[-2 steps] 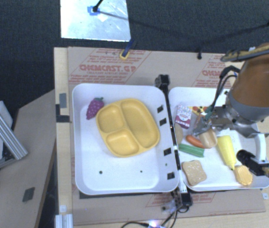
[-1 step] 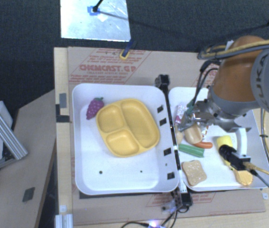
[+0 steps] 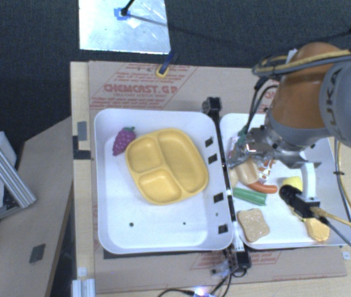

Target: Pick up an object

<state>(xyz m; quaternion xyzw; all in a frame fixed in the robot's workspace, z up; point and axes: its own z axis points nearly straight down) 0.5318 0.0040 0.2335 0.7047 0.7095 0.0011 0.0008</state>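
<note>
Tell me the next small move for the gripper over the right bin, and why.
Probably a short straight descent. The gripper hangs at the left side of the right white bin, just above a tan hot-dog bun toy, with an orange sausage toy and a green bean-pod toy right beside it. Nothing shows between its fingers, so no object is picked yet.
</note>
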